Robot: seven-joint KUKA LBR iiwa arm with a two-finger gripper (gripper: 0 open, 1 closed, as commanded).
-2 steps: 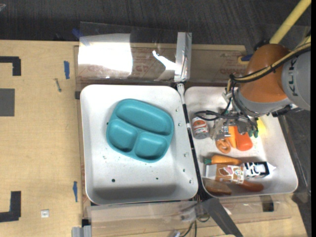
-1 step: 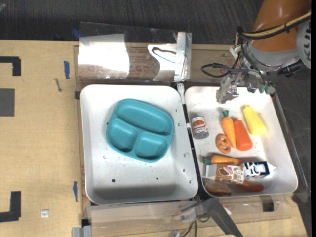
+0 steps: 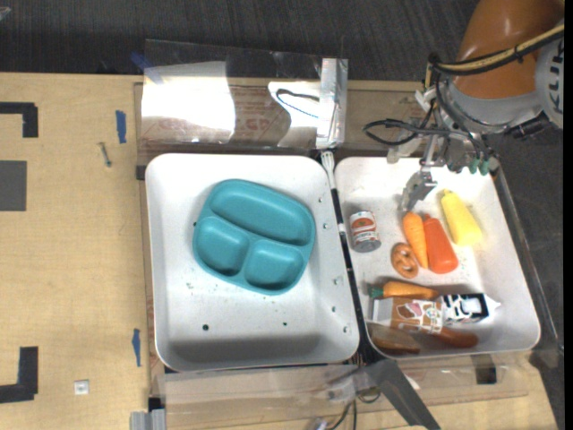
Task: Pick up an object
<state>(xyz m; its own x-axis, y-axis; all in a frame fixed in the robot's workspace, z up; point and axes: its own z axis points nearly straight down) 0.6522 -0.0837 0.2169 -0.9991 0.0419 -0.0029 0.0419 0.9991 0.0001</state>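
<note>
The right bin [image 3: 515, 267] holds several toy foods. An orange carrot [image 3: 414, 229] lies next to a red-orange piece [image 3: 440, 245] and a yellow piece [image 3: 461, 218]. Left of them stand a small can [image 3: 363, 231] and a brown pretzel [image 3: 404, 259]. Near the front lie a second carrot [image 3: 408, 289], a printed carton [image 3: 435, 310] and a brown sausage [image 3: 423, 338]. My gripper [image 3: 418, 191] hangs over the bin's back half, just above the top end of the upright carrot. Nothing visibly sits in it.
The left bin [image 3: 170, 267] holds a teal divided plate [image 3: 254, 235]. A clear plastic sheet [image 3: 233, 106] and a metal bracket [image 3: 331, 101] lie behind the bins. Cables [image 3: 394, 133] trail from the wrist over the right bin's back edge.
</note>
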